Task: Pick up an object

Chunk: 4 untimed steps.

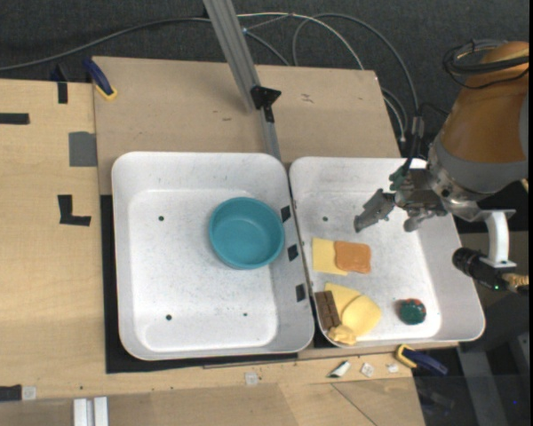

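One teal bowl, one green ball; spread, empty-fingered pincer above right bin.

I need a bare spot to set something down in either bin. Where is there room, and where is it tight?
Left bin: broad bare floor left of and below the blue bowl. Right bin: bare floor at the far end, left of the gripper. Crowded: its near half, with the orange-and-yellow piece, yellow lump and small green object.

Even, diffuse overhead light; soft short shadows inside the two shallow white plastic bins; mild glare on rims; slightly soft, grainy overall.
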{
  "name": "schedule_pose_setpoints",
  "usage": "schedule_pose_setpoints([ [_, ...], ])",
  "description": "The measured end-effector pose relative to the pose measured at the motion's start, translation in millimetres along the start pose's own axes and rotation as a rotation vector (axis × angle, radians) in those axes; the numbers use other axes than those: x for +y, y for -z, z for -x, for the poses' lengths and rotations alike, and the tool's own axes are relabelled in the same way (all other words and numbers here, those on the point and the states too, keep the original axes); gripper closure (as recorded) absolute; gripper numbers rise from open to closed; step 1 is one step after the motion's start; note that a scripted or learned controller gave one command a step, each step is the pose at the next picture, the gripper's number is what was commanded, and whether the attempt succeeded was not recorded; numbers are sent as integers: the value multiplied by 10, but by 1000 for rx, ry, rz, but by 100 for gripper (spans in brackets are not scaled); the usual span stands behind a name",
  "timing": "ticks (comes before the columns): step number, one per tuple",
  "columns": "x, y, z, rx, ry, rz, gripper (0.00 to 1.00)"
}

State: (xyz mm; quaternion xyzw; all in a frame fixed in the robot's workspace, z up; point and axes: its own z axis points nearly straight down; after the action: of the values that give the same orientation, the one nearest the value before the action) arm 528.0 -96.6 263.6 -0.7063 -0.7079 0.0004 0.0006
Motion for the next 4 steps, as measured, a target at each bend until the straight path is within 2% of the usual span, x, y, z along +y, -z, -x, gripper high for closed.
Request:
schedule_pose_setpoints([
  [1,0,0,1,0,0,0,0],
  [2,-7,-454,-67,0,-1,-5,0],
  [4,-31,-1689,19,1,-2,-6,0],
])
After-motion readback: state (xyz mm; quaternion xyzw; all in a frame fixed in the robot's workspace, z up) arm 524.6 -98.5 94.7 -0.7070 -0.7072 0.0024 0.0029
